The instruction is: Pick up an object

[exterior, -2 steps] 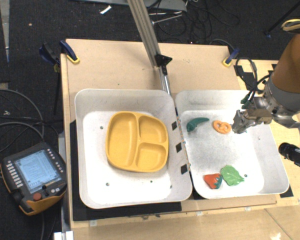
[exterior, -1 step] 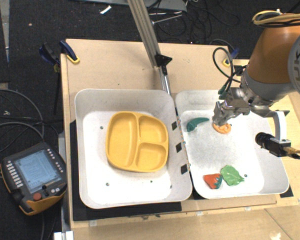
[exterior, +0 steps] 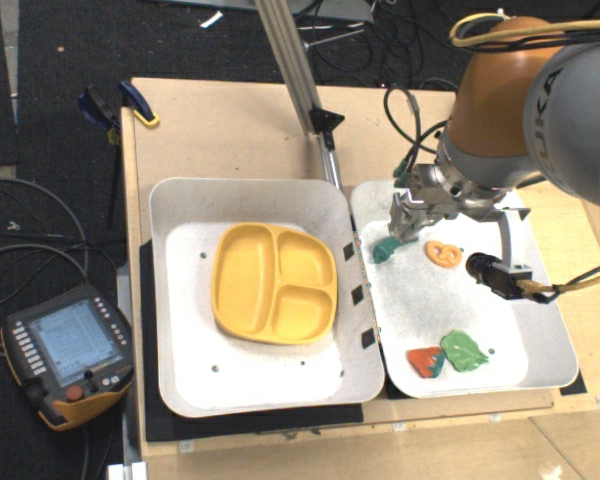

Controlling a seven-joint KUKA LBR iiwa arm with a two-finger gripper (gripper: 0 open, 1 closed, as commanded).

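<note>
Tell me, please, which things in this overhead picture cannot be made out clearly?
- The claw: its tips are too small and dark in the camera view to judge how they stand.
- The teal object: too small to identify; whether the claw touches it cannot be told.
- The right bin: its far end is hidden by the arm.
- The red piece: partly overlapped by the green object, shape unclear.

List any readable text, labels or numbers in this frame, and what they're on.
No text can be read.
Teach pendant beside the bench: its screen and keys carry markings, too small and blurred to read.
Yellow tray, bins, toys and arm: no visible lettering.
</note>
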